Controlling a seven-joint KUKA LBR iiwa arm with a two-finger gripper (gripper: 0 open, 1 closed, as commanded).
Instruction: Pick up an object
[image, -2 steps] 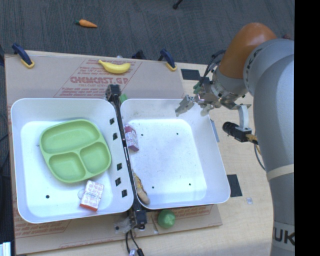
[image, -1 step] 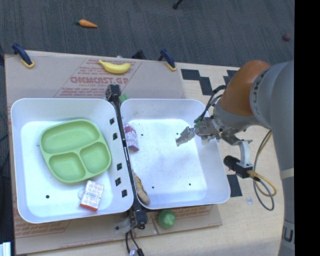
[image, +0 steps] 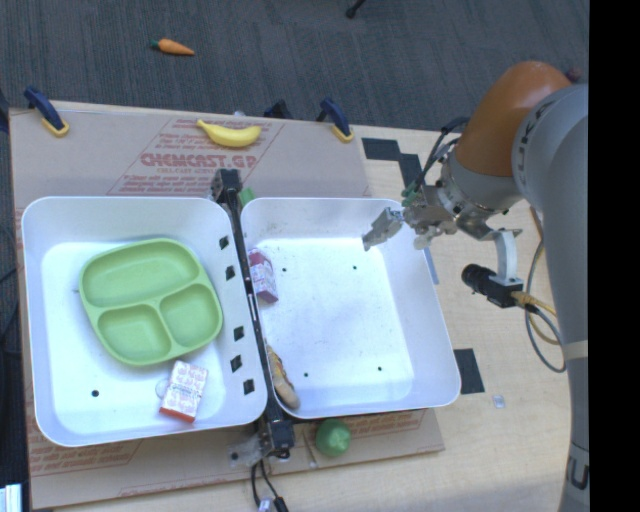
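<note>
Light falls bright and even from above; my white bins glare mildly at lower centre; shadows beneath things are soft and short; focus is slightly soft throughout; carpet at top is dim.

The arm is cut off by the right edge. The gripper is too small to show how its fingers stand. The print on the small packet and the box is unreadable.
</note>
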